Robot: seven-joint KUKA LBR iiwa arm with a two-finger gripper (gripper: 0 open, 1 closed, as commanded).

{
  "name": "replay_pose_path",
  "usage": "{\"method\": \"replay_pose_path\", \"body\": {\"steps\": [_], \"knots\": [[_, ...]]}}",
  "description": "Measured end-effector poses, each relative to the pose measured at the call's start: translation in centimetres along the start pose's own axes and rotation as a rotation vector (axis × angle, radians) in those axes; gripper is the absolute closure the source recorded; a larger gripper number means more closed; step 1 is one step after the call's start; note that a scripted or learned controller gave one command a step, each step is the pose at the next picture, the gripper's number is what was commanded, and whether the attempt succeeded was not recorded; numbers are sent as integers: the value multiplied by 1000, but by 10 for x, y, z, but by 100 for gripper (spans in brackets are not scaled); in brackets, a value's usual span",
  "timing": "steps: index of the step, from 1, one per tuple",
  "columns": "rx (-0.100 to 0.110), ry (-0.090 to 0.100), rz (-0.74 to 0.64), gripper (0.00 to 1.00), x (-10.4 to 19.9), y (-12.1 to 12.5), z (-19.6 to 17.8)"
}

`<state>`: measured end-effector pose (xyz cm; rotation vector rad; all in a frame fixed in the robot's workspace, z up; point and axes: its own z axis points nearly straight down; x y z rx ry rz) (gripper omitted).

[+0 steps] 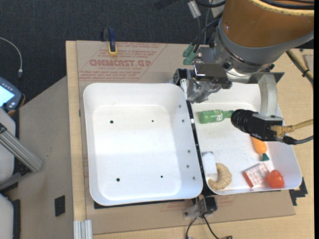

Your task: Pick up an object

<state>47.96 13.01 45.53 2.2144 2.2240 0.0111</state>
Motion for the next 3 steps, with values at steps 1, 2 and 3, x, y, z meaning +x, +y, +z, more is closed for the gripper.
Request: {"method": "replay_pose_path", "body": {"steps": [1,2,3], "knots": [[19,-6,0,100,44,-2,102],[14,-4,-1,100,97,-2,130],[19,-8,6,100,93,0,220]]}}
